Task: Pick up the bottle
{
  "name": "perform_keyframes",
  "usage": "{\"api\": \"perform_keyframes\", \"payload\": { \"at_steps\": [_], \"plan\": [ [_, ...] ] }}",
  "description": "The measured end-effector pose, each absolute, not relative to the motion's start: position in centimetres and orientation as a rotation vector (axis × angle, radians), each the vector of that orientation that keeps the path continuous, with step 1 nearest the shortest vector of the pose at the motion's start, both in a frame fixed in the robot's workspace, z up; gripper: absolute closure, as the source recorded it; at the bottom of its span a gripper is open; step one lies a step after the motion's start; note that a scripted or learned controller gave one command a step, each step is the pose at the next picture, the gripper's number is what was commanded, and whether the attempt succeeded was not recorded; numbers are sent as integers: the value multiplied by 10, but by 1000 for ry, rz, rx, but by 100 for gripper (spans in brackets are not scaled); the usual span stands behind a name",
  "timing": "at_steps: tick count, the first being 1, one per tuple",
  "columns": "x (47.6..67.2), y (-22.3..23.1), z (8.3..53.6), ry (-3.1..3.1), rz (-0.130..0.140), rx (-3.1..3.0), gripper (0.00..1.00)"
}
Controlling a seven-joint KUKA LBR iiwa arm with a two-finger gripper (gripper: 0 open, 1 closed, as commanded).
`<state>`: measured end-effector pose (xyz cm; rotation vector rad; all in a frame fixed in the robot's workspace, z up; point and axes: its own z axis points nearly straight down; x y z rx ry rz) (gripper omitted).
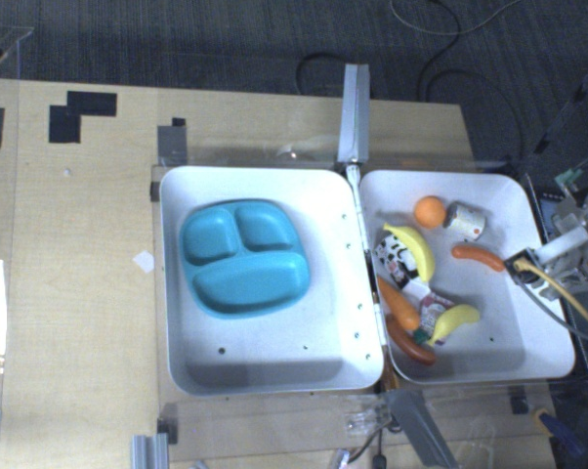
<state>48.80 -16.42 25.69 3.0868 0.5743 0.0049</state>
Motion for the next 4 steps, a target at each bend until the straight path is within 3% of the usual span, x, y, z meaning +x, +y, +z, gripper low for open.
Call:
{"api": "perform_keyframes", "payload": {
  "at_steps": [1,3,4],
  "plan": [
    [487,-194,235,333,2,3124,100],
    [487,-205,130,322,0,3127,100],
    [582,-147,129,339,3,3124,100]
  ]
}}
